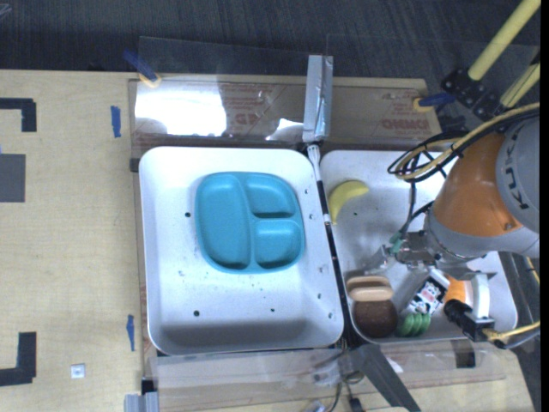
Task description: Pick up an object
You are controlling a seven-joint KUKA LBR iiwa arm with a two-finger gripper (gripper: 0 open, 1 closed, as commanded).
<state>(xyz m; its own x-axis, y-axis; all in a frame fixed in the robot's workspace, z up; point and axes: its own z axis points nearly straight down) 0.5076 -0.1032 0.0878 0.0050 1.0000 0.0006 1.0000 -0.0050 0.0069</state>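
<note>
The gripper [412, 260] is seen low over the right bin [390, 172], under the orange band of the arm [480, 196]. Whether it is spread or closed cannot be told, as its tip is hidden by its own body and cables. Nothing is seen held in it.

No 1 object is named by the task, so the nearest pieces are considered. A small black-and-white item [426, 297] lies just beside the gripper at about 5 o'clock, with a green ribbed piece [416, 323] further out at 6 o'clock. A toy burger [371, 288] is found at 8 o'clock, touching a brown round piece [375, 314] just below it. A yellow rounded piece [346, 196] lies well apart at 10 o'clock, alone against the bin's left wall. An orange piece [457, 290] sits at 4 o'clock, partly hidden by the arm.

All are judged to be light, probably stiff plastic, with smooth skins that could slip out of a shallow pinch. The yellow piece is judged the easiest target: it is free on 3 sides and could be taken across its narrow middle. The burger would be better gripped across its flat sides, though the brown piece crowds it.

The left bin [163, 256] holds a blue divided plate [250, 220], which is wide, flat and poorly suited to a pinch.
</note>
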